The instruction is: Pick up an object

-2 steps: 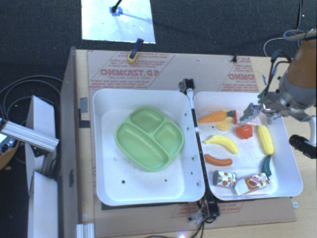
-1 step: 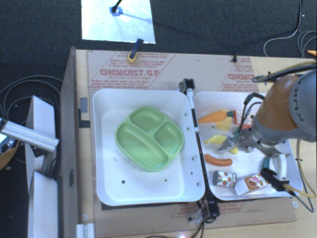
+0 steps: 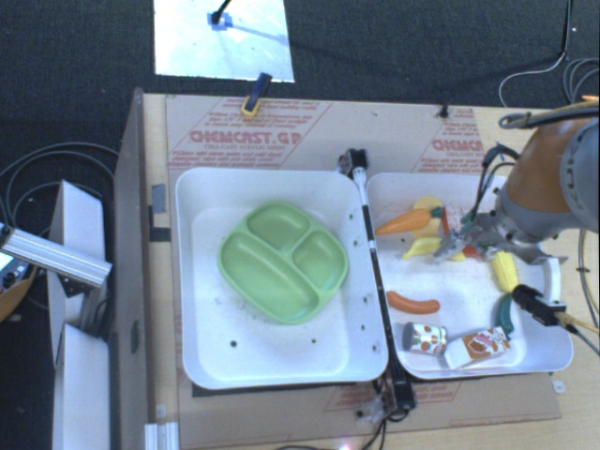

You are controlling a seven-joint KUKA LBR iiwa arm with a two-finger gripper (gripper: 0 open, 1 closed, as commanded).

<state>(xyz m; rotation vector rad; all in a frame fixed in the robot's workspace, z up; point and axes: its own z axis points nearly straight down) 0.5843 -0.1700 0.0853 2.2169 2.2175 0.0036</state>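
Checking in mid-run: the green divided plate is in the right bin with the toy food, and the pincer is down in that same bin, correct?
Not quite. The camera view shows the green divided plate alone in the left bin. The toy food and pincer are in the right bin.

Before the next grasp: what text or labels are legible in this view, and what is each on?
"CHEMCAST GP" in red, on the brown protective sheet covering the bench, behind the left bin.
The same red print, partly cut off, repeats at behind the right bin.
Small white-and-red carton: print too small to read.
Small red-and-white can: unreadable.
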